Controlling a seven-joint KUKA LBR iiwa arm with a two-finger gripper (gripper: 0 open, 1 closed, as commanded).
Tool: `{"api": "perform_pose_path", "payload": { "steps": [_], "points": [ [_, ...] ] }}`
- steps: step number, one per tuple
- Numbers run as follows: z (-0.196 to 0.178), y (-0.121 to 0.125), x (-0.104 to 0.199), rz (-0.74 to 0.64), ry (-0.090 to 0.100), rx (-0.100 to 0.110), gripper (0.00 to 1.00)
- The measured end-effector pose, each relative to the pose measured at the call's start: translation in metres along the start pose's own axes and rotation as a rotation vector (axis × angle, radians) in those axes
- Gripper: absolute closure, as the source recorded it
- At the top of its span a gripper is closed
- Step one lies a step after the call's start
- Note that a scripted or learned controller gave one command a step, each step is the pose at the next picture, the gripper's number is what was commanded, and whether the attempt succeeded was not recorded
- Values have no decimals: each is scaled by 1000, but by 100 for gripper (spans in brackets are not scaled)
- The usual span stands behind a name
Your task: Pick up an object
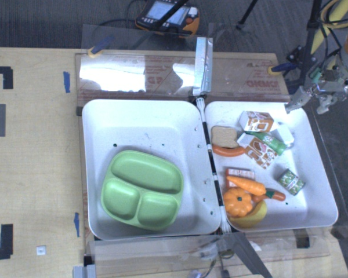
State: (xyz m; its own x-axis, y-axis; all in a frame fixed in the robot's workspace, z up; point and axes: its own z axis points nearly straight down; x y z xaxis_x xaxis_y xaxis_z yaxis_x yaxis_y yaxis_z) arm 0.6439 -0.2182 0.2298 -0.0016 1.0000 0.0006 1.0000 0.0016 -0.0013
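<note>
The right bin (319,172) holds several toy foods. There is a bread slice (223,135) over a sausage (228,151), a white-and-orange carton (256,121) and a brown carton (260,150). A small green box (291,181), a carrot (250,186), an orange pumpkin (239,205) and a banana (256,215) lie nearer the front. My gripper (308,103) hangs over the bin's back right corner, above and to the right of the cartons. Its two fingers stand apart with nothing between them.
The left bin (104,120) carries a green divided plate (142,188). A metal divider (202,68) rises behind the seam between the bins. Cables and stand legs (325,16) crowd the back right, around the arm.
</note>
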Motion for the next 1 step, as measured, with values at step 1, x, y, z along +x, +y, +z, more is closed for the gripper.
{"api": "perform_pose_path", "payload": {
  "steps": [1],
  "points": [
    [109,-13,34,-111,-4,-9,0]
  ]
}}
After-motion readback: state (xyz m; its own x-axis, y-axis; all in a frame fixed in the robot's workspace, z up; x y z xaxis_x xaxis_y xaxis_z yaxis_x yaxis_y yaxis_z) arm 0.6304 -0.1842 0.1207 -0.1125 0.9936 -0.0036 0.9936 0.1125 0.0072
